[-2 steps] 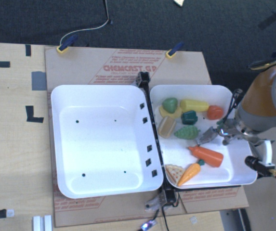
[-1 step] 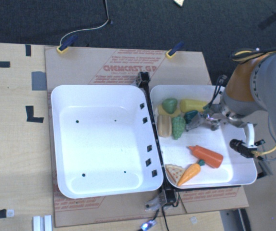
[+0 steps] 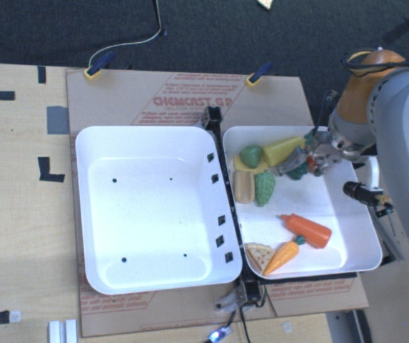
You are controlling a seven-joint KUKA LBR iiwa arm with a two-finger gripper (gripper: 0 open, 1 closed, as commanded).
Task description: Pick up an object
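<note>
In right bin (image 3: 347, 259), arm (image 3: 390, 120) reaches in from right, wrist low over far corner. Gripper (image 3: 305, 161) sits at end of yellow wedge (image 3: 284, 149); grip state cannot tell, blurred. Nearby cluster: green round piece (image 3: 250, 155), green textured piece (image 3: 264, 188), tan piece (image 3: 243, 186), touching. Judgement: wedge likeliest target; centre on it clear of neighbours before lifting. Orange cylinder (image 3: 308, 229), carrot (image 3: 281, 256) lie apart, easier alternates.

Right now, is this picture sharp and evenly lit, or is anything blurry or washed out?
In the camera view, light is even and shadows soft; the left bin floor looks slightly washed out; the toy carrot and orange bottle are fairly crisp; the gripper at the right bin's far end looks smeared, its details hard to read.
</note>
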